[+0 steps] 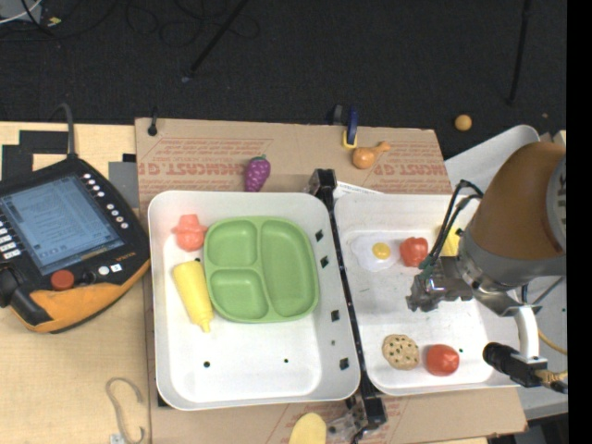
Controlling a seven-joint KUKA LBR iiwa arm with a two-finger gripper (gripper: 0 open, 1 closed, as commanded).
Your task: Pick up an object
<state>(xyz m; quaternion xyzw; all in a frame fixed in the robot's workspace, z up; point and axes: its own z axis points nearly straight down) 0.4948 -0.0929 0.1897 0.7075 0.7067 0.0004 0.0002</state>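
- My pincer [427, 294] hangs low over the middle of the right bin [370, 340], with my grey arm and its orange band reaching in from the right.
- From this slant I cannot tell what state my pincer is in, and I see nothing caught in it.
- Just left and a little far of my pincer lies a fried egg toy [380, 252], and beside that, on its right, a red tomato [414, 250].
- A yellow piece [450, 241] peeks out past the tomato, partly hidden by my cable.
- At the near side of the right bin sit a cookie [400, 351] and a second red fruit [442, 360], close together but apart.
- The left bin [240, 377] holds a green divided plate [258, 271], with a yellow mustard bottle [193, 293] touching its left edge and a pink toy [188, 233] at the far left corner.
- On the cardboard beyond the bins rest a purple grape bunch [257, 172] and an orange pear-like toy [366, 155].
- A teach pendant [65, 239] lies on the counter at the far left.
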